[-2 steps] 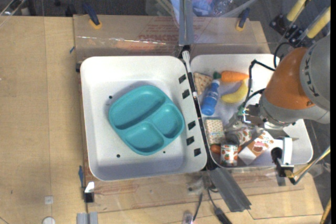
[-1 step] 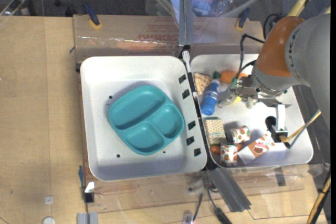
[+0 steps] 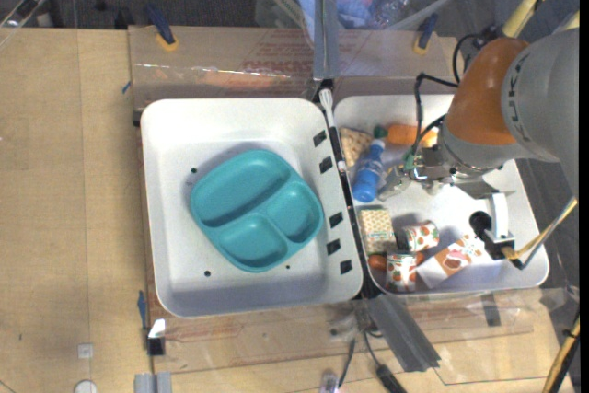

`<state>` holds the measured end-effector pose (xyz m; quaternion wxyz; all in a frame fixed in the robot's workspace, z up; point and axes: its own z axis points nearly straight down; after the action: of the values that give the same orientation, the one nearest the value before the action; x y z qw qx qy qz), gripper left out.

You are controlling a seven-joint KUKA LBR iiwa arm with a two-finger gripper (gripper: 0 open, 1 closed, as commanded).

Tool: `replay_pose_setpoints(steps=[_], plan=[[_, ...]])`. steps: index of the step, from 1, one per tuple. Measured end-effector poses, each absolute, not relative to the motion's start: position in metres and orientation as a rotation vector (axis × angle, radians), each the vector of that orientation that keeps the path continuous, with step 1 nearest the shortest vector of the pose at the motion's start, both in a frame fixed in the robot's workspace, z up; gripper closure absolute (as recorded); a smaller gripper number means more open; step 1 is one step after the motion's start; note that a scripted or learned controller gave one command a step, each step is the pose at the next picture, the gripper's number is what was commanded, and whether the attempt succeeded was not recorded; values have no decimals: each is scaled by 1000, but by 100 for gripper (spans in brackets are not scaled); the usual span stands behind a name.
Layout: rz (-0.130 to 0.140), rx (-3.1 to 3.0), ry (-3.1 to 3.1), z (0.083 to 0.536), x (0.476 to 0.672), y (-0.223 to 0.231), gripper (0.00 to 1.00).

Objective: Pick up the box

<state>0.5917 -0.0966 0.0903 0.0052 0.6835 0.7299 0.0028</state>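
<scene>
The arm [image 3: 515,101] reaches over the right bin [image 3: 532,225], its gripper [image 3: 414,168] low near the bin's middle; whether the pincer is wide or narrow cannot be told. The box [image 3: 453,258] lies flat by the front wall, apart from the gripper and not held. A blue bottle [image 3: 367,172] and a can [image 3: 401,271] crowd the same bin, leaving little approach room. The left bin [image 3: 166,133] holds a teal tray [image 3: 255,210].

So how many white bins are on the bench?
2. The left bin holds a teal divided plate. The right bin holds a blue bottle and small boxes, with the arm over it.
</scene>
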Motion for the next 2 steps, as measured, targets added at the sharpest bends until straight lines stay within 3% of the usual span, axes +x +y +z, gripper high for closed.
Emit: replay_pose_setpoints(steps=[1,2], plan=[[5,2293,2138,90,623,-98,0],[11,2191,2241,90,567,-92,0]])
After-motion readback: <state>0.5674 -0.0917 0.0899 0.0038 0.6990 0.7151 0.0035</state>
